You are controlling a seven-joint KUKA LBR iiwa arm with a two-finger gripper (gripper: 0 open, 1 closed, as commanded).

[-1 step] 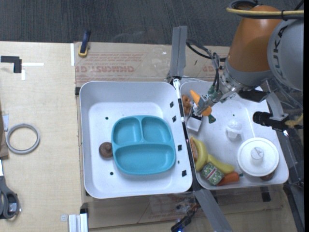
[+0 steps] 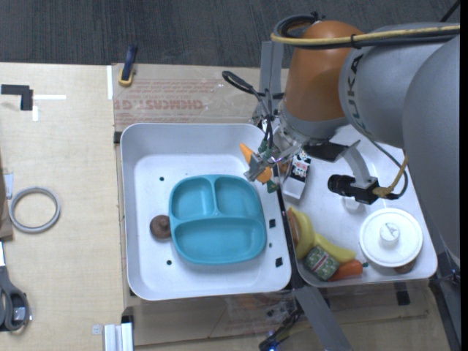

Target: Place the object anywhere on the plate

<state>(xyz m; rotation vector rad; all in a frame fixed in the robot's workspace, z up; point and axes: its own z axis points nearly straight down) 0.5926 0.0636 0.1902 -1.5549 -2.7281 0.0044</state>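
Grey arm point(image 2: 409, 72) looms over the right bin point(image 2: 409, 196). Its gripper point(image 2: 262, 168), fingers clamped on an orange carrot-like piece point(image 2: 248, 153), hangs just beside the blue divided plate point(image 2: 218, 219).

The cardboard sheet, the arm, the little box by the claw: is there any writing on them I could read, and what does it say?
Cardboard sheet: red printed lettering, seen reversed and too blurred to read.
Grey arm: dark letters on its side, "UK" legible; the rest is cut off by the curve.
Small black-and-white box beside the claw: a printed label, too small to read.
Nothing readable on the blue plate or the white bins.
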